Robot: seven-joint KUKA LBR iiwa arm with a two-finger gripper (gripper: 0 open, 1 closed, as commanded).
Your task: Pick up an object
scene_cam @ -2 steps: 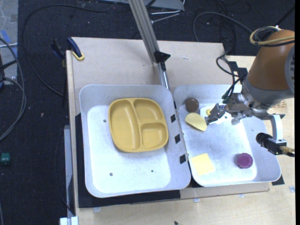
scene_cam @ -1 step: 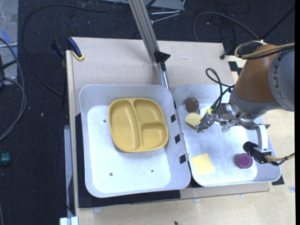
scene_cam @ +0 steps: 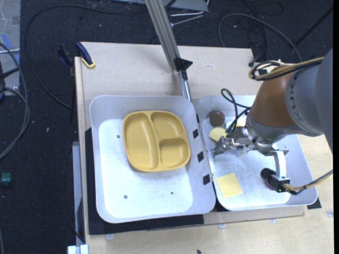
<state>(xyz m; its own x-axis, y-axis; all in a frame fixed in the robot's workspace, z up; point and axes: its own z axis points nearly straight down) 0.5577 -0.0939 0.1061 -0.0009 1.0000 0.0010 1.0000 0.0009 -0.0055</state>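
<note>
Approach step: gripper low in the right bin, centre-right of frame, beside the pale round piece; finger state unreadable. Next: centre over it, then close.

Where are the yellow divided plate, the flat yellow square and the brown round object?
yellow divided plate [scene_cam: 157,141]: camera view, middle ridge.
flat yellow square [scene_cam: 229,184]: camera view, centre of top face.
brown round object [scene_cam: 216,118]: camera view, its top.
</note>
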